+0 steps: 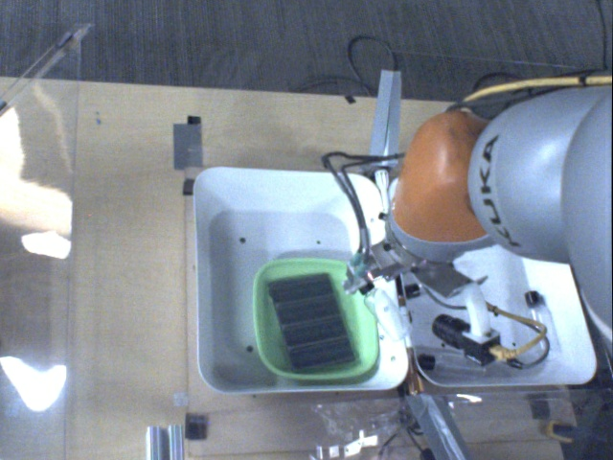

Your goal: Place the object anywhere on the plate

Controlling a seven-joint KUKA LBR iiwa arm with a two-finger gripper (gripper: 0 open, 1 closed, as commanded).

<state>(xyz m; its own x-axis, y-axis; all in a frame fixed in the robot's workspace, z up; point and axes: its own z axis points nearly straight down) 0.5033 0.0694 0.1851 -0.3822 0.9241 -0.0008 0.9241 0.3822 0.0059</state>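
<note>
Dark object (308, 320) already lies on green plate (359, 338) in left bin (215, 286); my gripper (369, 281) hangs at plate's edge, grip state unreadable.

The one readable text is "KUKA", in dark capital letters on the grey arm (546, 180), running down its shell just beside the orange band (441, 185). It stands above and to the right of the hand (369, 281), reading top to bottom in the camera view. No other label, number or sign is legible on the bins or bench.
</note>
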